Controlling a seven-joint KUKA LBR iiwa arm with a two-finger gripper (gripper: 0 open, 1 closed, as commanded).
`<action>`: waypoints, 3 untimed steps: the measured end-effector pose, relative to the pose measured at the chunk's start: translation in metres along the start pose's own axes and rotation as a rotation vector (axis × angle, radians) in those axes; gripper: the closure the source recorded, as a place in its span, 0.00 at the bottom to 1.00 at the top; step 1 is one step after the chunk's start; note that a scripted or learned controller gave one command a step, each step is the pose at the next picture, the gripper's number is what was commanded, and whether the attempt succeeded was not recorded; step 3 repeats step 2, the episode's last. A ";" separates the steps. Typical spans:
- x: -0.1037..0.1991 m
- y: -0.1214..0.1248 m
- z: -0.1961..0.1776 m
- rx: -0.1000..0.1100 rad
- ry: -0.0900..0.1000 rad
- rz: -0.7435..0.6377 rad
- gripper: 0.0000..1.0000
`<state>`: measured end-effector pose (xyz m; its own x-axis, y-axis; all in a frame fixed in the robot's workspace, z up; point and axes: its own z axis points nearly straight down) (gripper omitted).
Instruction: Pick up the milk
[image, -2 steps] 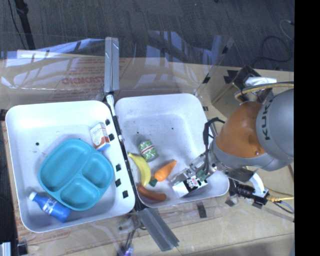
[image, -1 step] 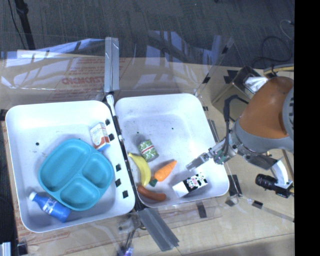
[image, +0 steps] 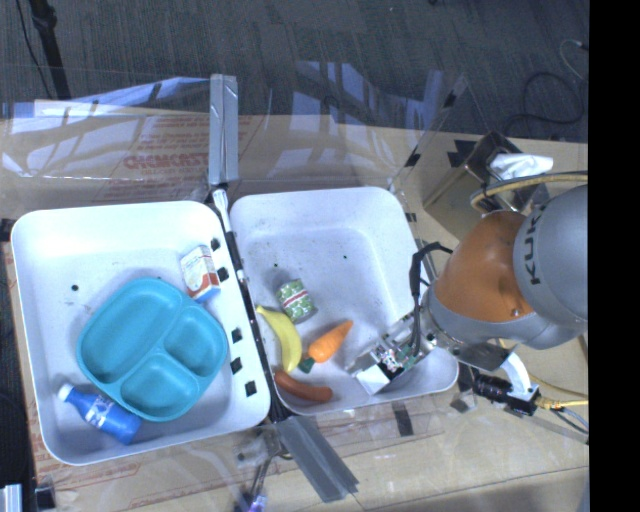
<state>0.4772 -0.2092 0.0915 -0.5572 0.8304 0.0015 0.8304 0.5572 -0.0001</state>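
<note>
The milk is a small white carton with a red and orange label. It lies in the left bin, at the far right edge of a blue plate and close to the wall between the bins. My gripper is low in the front right corner of the right bin, far to the right of the milk. The orange-banded wrist hangs over that bin's right rim.
A blue divided plate and a blue bottle share the left bin. In the right bin, left of the gripper, lie a green can, a banana, a carrot and a sausage.
</note>
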 end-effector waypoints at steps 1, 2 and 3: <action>0.001 0.001 -0.009 0.001 0.002 -0.005 1.00; 0.001 0.001 -0.009 0.001 0.002 -0.005 0.00; 0.001 0.001 -0.009 0.001 0.002 -0.005 0.00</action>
